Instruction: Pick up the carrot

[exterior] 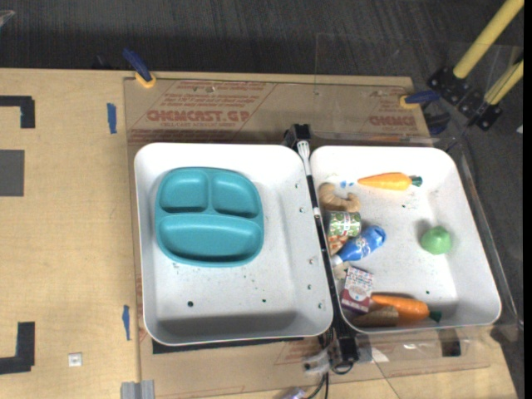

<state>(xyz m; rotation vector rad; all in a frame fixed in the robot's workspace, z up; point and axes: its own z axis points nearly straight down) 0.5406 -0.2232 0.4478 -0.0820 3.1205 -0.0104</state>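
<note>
Two carrots in the right bin (465,181), so the target is ambiguous. Upper carrot (386,181) lies near the far wall, long axis roughly left-right, green stem end pointing right, orange tip left. It sits clear of neighbours, with only the brownish lump (337,195) just beside its tip. Lower carrot (401,307) lies near the near wall, also left-right with stem end right, but its left end is touching or tucked under the small red-and-white carton (358,288).

Other clutter in the same bin: a printed can (343,225), a blue pouch (366,242), a green ball (435,240) well apart on the right side. Left bin (166,306) holds a teal divided plate (209,215); not relevant.

Hand state: cannot tell from this frame, and nothing is seen grasped. Both carrots rest on the bin floor, so the pick is not yet done.

Judgement: the arm comes in from the right, so either carrot is reached stem end first. The upper one looks the easier grasp, with fingers closing across its short axis. The lower one risks dragging the carton.
</note>
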